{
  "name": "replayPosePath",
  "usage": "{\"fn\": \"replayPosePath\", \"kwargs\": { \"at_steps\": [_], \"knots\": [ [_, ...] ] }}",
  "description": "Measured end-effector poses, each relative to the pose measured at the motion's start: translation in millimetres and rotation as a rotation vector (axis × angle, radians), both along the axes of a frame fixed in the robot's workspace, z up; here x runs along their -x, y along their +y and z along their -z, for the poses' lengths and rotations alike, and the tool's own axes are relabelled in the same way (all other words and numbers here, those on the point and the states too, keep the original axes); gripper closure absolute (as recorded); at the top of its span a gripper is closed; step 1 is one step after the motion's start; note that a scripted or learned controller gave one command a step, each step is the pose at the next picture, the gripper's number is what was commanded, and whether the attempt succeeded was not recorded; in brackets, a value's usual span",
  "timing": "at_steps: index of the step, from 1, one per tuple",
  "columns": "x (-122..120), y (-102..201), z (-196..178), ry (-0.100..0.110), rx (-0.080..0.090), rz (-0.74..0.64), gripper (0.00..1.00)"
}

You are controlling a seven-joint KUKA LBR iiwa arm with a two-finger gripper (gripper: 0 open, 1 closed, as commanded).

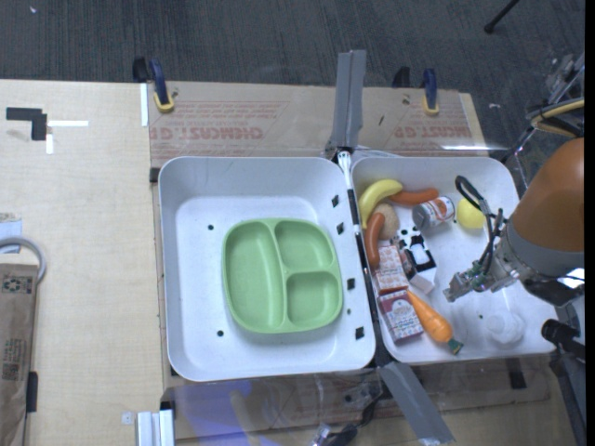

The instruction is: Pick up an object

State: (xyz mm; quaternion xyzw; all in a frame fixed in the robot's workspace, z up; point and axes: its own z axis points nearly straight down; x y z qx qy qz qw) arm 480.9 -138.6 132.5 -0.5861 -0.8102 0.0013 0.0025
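Note:
The right bin (502,170) holds several small items: a yellow banana (379,193), an orange sausage-shaped piece (416,196), a red sausage (374,237), a small can (432,213), a lemon (470,214), two red cartons (389,266) (401,316) and a carrot (431,319). My gripper (468,282) hangs low over the bin's middle right, above bare floor, right of the cartons and up-right of the carrot. Nothing is visibly in it.
The left bin (186,249) holds a green divided plate (282,274). A black-and-white object (416,252) lies by the cartons. A clear cup-like thing (505,326) sits at the right bin's front right. The arm's orange band (558,203) overhangs the right wall.

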Motion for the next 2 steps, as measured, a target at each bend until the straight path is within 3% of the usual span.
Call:
{"fn": "replayPosePath", "kwargs": {
  "at_steps": [1,2],
  "knots": [
    [-91.3,53.6,-57.8,-0.002,0.001,-0.186,1.0],
    [-63.0,132.0,-96.6,0.001,0.003,-0.043,1.0]
  ]
}}
